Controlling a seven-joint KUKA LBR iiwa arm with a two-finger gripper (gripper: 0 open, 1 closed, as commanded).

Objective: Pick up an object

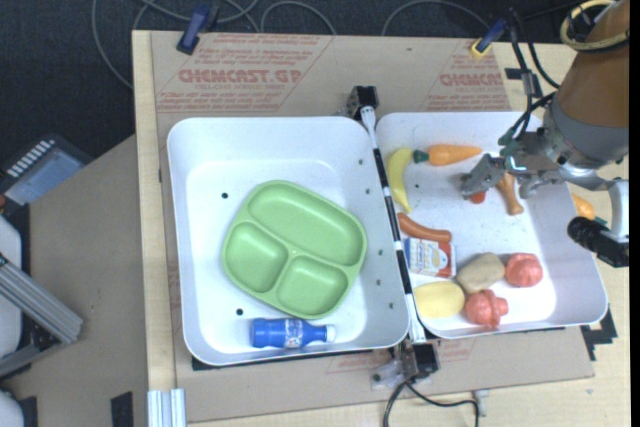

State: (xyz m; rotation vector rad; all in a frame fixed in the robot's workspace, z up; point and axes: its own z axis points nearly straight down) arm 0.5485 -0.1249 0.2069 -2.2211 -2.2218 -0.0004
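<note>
- The claw (487, 183) hangs over the upper part of the right bin (570, 307), at the right of the frame. Its two dark fingers are spread apart and nothing sits between them.
- A thin orange stick-shaped toy (512, 197), maybe a small carrot, lies just beside the claw, on its right side. It is long and smooth. It cannot be told if the claw touches it.
- A bigger toy carrot (452, 154) with a green tip lies to the upper left of the claw, near it but apart.
- A yellow banana (399, 177) curves along the left wall of the right bin, left of the claw.
- Lower down lie a red hot dog (424, 230) and a small red and white packet (432, 258), touching each other.
- At the bottom of that bin sit a round yellow lemon (438, 299), a tan lumpy potato (482, 270), a red tomato-like ball (523, 269) and a bumpy pink fruit (485, 308). They huddle close together, well below the claw.
- The left bin (190, 175) holds a smooth green plate (292, 248) with three sections and a blue bottle (289, 333) lying on its side under it.
- Both bins are white, shallow and smooth, on a brown board (150, 215).
</note>
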